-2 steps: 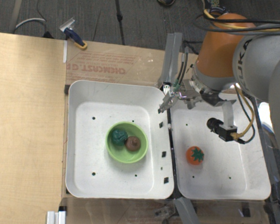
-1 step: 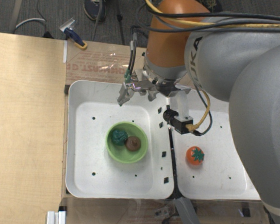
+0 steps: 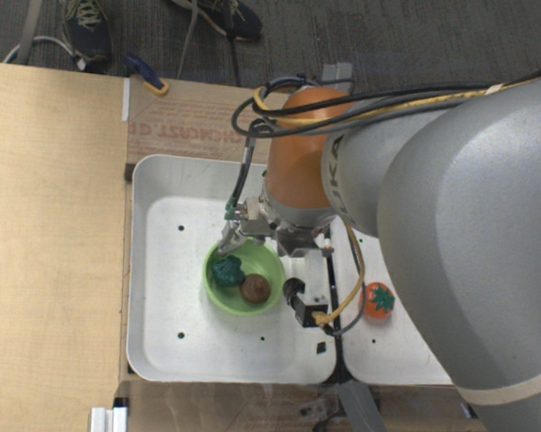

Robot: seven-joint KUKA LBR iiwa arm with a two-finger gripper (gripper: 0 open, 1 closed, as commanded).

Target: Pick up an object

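Bins come first: two shallow white ones side by side, and the left bin [image 3: 164, 248] carries one green bowl [image 3: 243, 276] near its middle. Inside that bowl lie two things — one teal lump [image 3: 227, 271] on the left and one brown round piece [image 3: 256, 288] on the right, touching or nearly touching each other. The right bin [image 3: 400, 349] holds one orange-red tomato-like toy [image 3: 379, 300] with a bit of green on top, lying close to the wall that the two bins share.

The teal lump is irregular, a little longer from upper right to lower left in this view; the brown piece and the toy are too round to give any axis.

My gripper [image 3: 236, 222] hangs at the bowl's upper-left rim, below my orange band [image 3: 302, 161], with my grey arm [image 3: 466, 237] covering much of the right bin. My wrist hides the fingertips, so I cannot tell how wide they stand or whether anything sits between them.
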